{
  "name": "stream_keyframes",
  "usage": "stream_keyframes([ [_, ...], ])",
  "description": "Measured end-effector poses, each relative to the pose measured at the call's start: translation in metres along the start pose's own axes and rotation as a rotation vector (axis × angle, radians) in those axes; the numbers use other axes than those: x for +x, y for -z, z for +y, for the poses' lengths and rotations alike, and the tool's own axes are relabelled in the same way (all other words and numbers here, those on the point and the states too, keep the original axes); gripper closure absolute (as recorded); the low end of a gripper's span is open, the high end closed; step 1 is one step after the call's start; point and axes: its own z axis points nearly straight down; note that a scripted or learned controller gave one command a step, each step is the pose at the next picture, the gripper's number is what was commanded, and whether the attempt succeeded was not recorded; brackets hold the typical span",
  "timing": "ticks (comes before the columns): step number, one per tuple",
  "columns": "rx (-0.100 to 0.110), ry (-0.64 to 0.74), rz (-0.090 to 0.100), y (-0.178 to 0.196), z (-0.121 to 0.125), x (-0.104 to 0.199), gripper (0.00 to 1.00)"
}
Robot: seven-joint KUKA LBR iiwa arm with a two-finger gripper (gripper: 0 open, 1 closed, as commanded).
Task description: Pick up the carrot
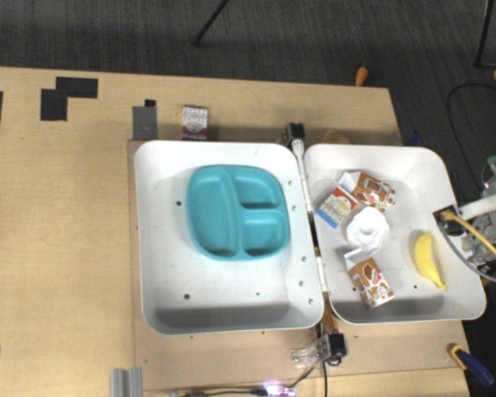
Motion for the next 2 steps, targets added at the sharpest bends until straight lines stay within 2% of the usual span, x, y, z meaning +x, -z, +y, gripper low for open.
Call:
stream_keyframes([
  [1, -0.003, 0.003, 0.004, 0.016, 0.001, 0.001, 1.00],
  [2, 0.002, -0.006, -0.001, -0.033, -0.001, 0.000, 1.00],
])
